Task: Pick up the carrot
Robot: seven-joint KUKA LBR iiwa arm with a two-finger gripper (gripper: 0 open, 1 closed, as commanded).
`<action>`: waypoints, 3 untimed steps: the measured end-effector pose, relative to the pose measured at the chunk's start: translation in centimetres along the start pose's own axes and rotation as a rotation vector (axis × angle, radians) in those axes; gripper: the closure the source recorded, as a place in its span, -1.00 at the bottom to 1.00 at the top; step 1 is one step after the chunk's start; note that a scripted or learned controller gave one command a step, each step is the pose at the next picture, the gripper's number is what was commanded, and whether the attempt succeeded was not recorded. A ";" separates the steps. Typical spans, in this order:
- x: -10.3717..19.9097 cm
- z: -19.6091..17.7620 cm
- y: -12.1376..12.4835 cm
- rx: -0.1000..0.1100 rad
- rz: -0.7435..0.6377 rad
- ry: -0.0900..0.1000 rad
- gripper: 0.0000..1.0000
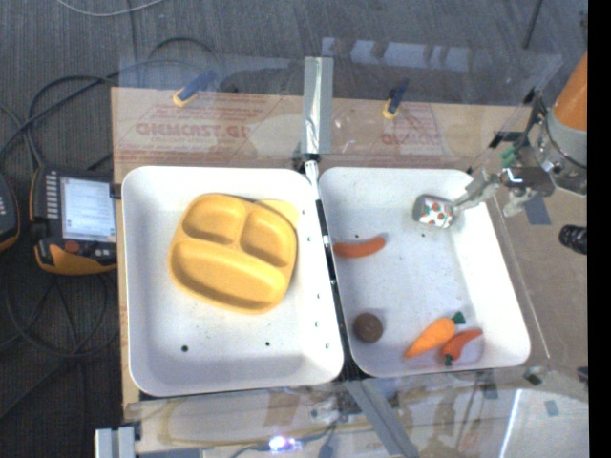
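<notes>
Near the right bin's [501, 256] front right corner lies the carrot [430, 337], touching a smaller red-orange piece [461, 343], a brown ball [368, 327] to its left. Well apart, at the far right rim, the gripper [511, 175] hangs; its opening I cannot tell. Picking looks wholly undone.

This is a robotics lab or test cell. A plywood counter [143, 122] carries two white bins [143, 351] fixed side by side, loose cables [67, 93] trail over grey carpet [86, 36], and a teach pendant [76, 219] lies far across from the pincer [482, 187].
</notes>
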State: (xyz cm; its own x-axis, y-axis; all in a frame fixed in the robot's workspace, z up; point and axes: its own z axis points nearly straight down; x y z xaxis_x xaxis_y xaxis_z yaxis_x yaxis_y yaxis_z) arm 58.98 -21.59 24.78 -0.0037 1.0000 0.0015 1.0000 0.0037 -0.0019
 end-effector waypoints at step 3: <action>7.4 15.7 -10.0 -0.015 -0.785 -0.014 -1.00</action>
State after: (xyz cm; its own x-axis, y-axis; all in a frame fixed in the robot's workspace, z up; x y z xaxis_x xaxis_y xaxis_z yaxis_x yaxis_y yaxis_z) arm 48.92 -14.19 9.15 -0.7096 0.7044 -0.0161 0.7044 0.7097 0.0074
